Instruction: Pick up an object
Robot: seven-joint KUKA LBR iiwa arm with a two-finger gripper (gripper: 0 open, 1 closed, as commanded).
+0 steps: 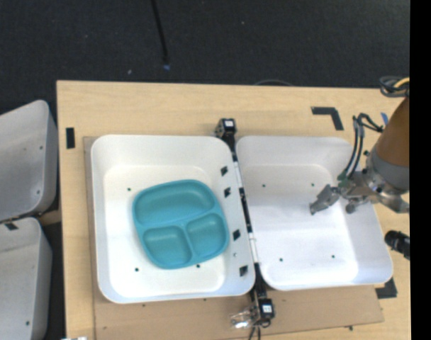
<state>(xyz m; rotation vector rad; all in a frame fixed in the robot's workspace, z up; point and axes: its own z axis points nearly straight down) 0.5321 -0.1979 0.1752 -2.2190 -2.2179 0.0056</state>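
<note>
Bench (166, 108): pale wood, bearing two shallow white bins side by side, joined along a clipped seam in the middle.
Left bin (105, 190): holds the one loose object in sight, a teal divided plate (180, 222), lying flat near the bin's middle with its one long compartment toward the far side and its two smaller ones toward the near side.
Right bin (293, 268): white floor with a few small dark dots; the arm reaches over its right part.
Arm (393, 144): enters from the right edge, orange band visible above the wrist, cables looping beside it.
Gripper (325, 200): low over the right bin, pointing left; it is small and blurred, so whether the claw is wide or narrow cannot be told. Nothing is seen between its tips.
Plate to gripper: well apart, with the central seam between them.
Progress: judged from this layout, the pick is not yet made; the plate rests untouched on the bin floor.
Left to do: likely cross to the left bin, descend on the plate's rim, close, and lift.
</note>
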